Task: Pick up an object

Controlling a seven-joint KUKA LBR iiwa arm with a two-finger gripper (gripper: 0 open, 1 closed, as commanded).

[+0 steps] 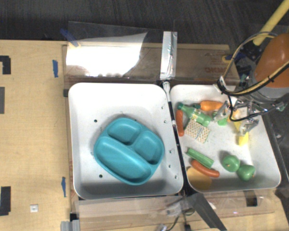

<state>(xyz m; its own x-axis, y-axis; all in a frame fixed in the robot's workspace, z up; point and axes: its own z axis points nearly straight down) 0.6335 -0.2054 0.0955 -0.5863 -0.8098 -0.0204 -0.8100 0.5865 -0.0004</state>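
Observation:
My gripper (237, 114) hangs over the upper right part of the right bin (272, 150), with the orange-banded wrist just above it. A small yellow piece (243, 138) lies directly below the gripper. To its left lie an orange carrot (211, 106) and a small light green piece (222, 122). Further left are a green bottle (195, 113), a checkered packet (198, 131) and a red-orange pepper (179, 123). Near the front lie a green cucumber (200, 156), a red sausage (205, 169) and two green round fruits (230, 163) (246, 172).
The left bin (82, 109) holds a teal divided plate (130, 150). A metal divider (176, 138) separates the two bins. Cables (241, 66) loop off the arm above the right bin's far edge. Brown bench surface (24, 143) lies to the left.

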